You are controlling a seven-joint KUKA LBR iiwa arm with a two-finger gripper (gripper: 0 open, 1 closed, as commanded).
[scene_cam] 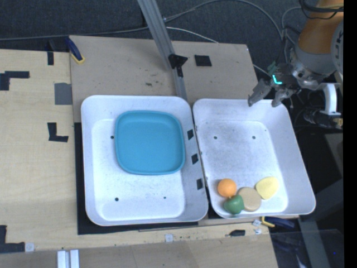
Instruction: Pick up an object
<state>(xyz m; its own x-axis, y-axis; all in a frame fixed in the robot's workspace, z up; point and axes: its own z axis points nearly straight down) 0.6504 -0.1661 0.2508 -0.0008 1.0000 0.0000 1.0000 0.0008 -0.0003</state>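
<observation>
judging by looks, the small round orange ball (226, 187), clustered with other little pieces near the front of the right white bin (295, 149), seems light, smooth and roll-prone, best pinched across its middle by the two-finger gripper (266, 94), jaws apart and empty over the bin's far rim.

text: none legible | labels: none | brands: none | numbers: none | signs: none on bins or bench

Right bin (290, 149) mostly bare floor, four small objects (247, 194) clustered at its near edge, blue plate (149, 142) filling left bin's (95, 166) middle
</observation>
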